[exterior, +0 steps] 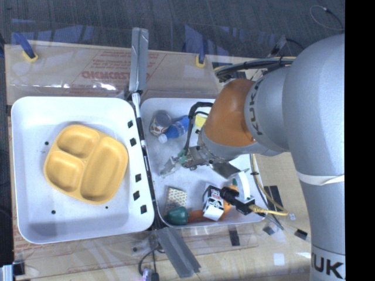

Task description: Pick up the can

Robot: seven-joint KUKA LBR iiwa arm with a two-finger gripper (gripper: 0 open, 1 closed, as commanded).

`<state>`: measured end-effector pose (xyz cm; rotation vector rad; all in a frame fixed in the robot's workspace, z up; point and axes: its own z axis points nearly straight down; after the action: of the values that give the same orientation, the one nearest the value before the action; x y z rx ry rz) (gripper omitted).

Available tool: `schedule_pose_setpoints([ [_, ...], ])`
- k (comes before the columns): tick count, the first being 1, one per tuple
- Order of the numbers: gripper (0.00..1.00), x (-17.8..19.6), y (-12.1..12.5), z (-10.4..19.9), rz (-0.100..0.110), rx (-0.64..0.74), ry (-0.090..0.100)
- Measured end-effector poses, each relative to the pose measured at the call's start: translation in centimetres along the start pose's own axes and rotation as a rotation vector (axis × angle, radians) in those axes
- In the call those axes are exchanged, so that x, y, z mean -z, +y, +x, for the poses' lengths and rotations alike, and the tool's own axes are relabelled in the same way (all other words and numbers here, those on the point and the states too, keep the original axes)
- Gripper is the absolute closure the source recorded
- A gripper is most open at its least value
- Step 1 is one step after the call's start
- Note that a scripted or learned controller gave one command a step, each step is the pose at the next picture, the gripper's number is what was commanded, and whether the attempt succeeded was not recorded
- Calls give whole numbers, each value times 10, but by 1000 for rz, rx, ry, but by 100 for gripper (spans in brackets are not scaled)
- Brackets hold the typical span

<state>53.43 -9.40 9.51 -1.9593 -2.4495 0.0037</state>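
The end effector [176, 164] was low over the middle of the right bin [156, 187], pointing toward the left of the frame. Whether it was spread or pressed together could not be told, and nothing could be seen gripped in it. The arm [316, 110] came in from the right of the frame, its orange band [231, 119] just above the wrist covering the bin's upper right part.

The can [159, 123], silvery and lying on its side, sat in the upper left corner of the right bin, apart from the end effector and above it in the frame. A blue bottle [177, 129] lay just beside the can on its right.

Below the end effector, along the bin's lower edge, were a small checkered block [176, 196], a green lump [177, 216] and a white carton [213, 203].

The left bin [29, 133] held a yellow divided plate [86, 163] near its centre. Both bins stood side by side on the tabletop [70, 69].
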Motion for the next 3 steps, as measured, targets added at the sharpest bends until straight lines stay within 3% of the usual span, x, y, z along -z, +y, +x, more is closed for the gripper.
schedule_pose_setpoints([
  [1, 0, 11, 10, -53, -5, 140, -3],
  [2, 0, -3, -21, -61, -3, 357, -1],
  [3, 0, -3, -1, -13, -1, 368, 0],
])
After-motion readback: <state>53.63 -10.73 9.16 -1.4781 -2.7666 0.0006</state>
